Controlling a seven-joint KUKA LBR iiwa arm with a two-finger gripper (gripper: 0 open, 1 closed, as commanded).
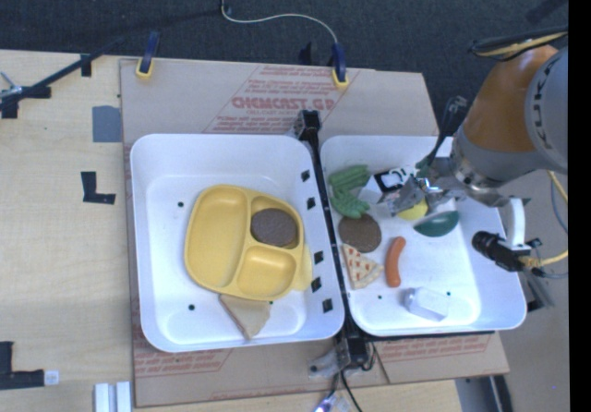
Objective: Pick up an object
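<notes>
We see two shallow white plastic bins side by side on a sheet of cardboard [277,105] that lies on the pale wooden bench [55,216]. The cardboard carries red print; it reads roughly "CHEMCAST GP", though the letters are faint. Two clamps with blue handles and yellow tips pin its far edge.

In the left bin [152,244] lies a glossy yellow tray [222,235] with rounded compartments; a flat brown disc [275,227] sits in its upper right compartment. A tan wedge [246,316] pokes out from under the tray's near edge.

The right bin [499,309] holds a cluster of small toy-like pieces — a ridged green one [350,188] by the divider, a second brown disc [360,234] just below it, a speckled triangular slice [361,267] touching that disc, an orange sausage shape [395,261] beside them, a dark green curved piece [437,224], and a pale grey block [426,303] nearer the front wall.

The grey arm with its orange band reaches in from the right, and the claw [413,198] is low over the far part of the right bin, at a small yellow piece [413,212]. We cannot tell whether the claw is apart or together, nor whether it holds anything.
</notes>
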